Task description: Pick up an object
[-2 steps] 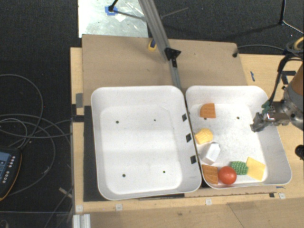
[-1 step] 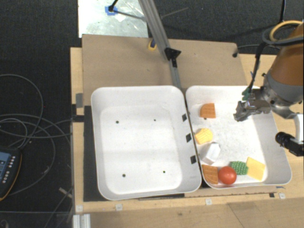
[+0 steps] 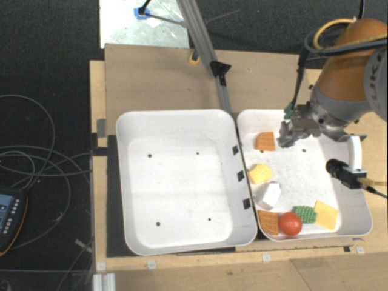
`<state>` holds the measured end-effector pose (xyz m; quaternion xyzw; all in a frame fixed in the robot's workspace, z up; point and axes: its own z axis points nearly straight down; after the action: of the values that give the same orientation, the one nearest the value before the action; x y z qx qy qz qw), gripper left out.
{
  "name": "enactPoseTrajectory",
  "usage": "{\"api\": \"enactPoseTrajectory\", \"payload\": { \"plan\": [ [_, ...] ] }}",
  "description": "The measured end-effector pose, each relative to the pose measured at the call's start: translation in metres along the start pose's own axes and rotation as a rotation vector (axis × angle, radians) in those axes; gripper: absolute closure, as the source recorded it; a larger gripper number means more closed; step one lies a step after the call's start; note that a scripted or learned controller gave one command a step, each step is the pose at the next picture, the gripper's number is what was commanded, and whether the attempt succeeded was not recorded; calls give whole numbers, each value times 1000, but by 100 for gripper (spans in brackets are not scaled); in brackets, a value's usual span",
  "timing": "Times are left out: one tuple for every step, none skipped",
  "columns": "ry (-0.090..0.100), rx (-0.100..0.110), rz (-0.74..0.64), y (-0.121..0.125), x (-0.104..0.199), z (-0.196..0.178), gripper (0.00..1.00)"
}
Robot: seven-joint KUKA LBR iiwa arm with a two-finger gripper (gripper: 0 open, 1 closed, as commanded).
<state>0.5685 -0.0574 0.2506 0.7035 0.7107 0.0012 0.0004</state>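
The right bin [image 3: 357, 223] holds several small items: an orange waffle-like piece [image 3: 264, 142] near the back, a yellow corn-like piece [image 3: 260, 174], a white block [image 3: 270, 194], another orange piece [image 3: 268, 222], a red tomato [image 3: 291, 224], a green piece [image 3: 305, 213] and a yellow wedge [image 3: 326, 214] at the front. My gripper [image 3: 286, 139] hangs over the back of this bin, just right of the orange waffle-like piece. Its dark fingers point down and left.
The left bin [image 3: 182, 180] lies beside the right one, with a divider ridge between them. A grey pole [image 3: 203, 38] slants over the bench's back. A black cylinder [image 3: 341, 171] on the arm's mount overhangs the right bin. Cables lie on the floor at left.
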Motion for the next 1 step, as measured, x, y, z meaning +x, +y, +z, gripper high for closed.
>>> {"api": "enactPoseTrajectory", "payload": {
  "plan": [
    [0, -2, 0, 26, 42, -6, 100]
  ]
}}
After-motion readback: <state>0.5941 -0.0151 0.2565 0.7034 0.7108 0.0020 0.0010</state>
